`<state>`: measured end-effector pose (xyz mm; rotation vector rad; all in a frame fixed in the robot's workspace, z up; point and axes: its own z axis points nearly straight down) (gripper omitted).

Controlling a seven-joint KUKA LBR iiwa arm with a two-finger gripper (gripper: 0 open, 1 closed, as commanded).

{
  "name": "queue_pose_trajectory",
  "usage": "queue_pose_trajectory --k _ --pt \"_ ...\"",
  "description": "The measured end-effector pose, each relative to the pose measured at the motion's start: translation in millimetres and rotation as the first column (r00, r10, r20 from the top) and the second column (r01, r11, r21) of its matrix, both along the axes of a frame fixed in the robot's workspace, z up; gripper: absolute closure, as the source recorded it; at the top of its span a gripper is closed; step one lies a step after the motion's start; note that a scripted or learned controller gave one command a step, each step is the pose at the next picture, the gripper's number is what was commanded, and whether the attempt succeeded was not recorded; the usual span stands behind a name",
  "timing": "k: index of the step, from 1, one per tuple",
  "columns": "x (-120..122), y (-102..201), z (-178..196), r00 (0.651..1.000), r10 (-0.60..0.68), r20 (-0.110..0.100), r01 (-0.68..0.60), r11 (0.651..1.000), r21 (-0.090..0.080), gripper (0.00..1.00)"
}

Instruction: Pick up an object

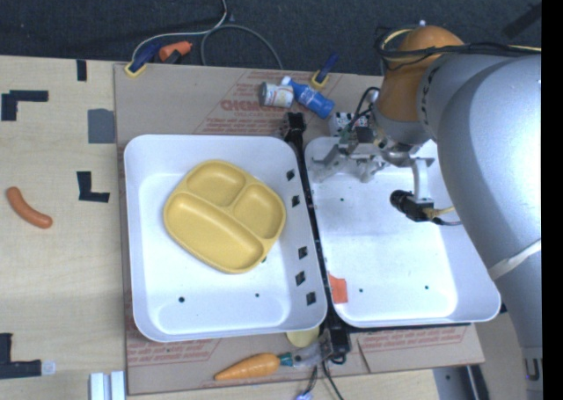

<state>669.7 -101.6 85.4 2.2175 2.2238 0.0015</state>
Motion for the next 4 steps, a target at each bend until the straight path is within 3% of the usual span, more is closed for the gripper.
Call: queue_pose_trajectory --k 1,2,3,4 --pt "-1 0 10 1.0 0.001 0.001 -0.001 1.0 -0.003 1.0" --pt "-81 68 105 1.0 0.003 0.0 -0.003 1.0 0.003 1.0" --pt "-126 114 138 1.0 0.003 -0.003 -0.003 1.0 0.002 1.0" --pt "-124 111 136 1.0 -0.001 -0.004 0.001 1.0 0.001 0.0"
